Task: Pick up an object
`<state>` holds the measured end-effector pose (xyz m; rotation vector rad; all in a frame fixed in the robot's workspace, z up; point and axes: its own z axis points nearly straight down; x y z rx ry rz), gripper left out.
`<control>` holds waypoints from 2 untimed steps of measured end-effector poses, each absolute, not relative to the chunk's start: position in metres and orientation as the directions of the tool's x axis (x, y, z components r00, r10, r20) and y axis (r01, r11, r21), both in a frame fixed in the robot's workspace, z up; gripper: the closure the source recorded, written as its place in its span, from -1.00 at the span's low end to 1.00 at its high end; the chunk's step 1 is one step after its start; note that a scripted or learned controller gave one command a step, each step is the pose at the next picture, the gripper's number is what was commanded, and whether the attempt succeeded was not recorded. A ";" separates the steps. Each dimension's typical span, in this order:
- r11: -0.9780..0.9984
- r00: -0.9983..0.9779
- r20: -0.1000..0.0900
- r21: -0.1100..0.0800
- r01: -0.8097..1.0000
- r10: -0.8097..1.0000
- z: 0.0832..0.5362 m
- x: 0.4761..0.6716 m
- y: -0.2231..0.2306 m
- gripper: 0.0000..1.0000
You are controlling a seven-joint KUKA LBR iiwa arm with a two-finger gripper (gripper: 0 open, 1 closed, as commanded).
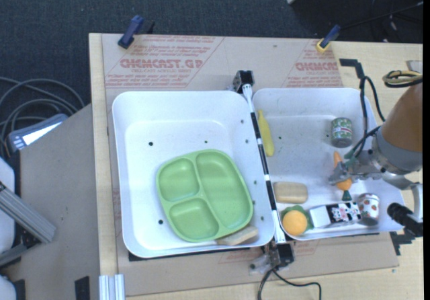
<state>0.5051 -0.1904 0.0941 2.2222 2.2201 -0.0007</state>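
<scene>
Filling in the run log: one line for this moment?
hand low in right bin | at orange piece | grasp unclear

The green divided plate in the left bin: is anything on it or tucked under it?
All three compartments of the green plate look bare. A tan, bread-like slab pokes out from beneath its lower right edge; how far it runs underneath is hidden by the plate.

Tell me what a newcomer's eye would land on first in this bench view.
First the green divided tray, lying in the left bin with a tan block at its near edge. Next the right bin, where small things crowd: an orange ball, a yellow strip, a can. The gripper reaches in from the right, low over that bin.
</scene>
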 end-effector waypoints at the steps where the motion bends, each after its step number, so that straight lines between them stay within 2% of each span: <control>1: 0.001 -0.001 0.001 0.002 1.000 1.000 0.084 0.585 -0.101 1.00; 2: 0.001 -0.001 0.000 0.001 1.000 1.000 0.226 0.529 -0.048 1.00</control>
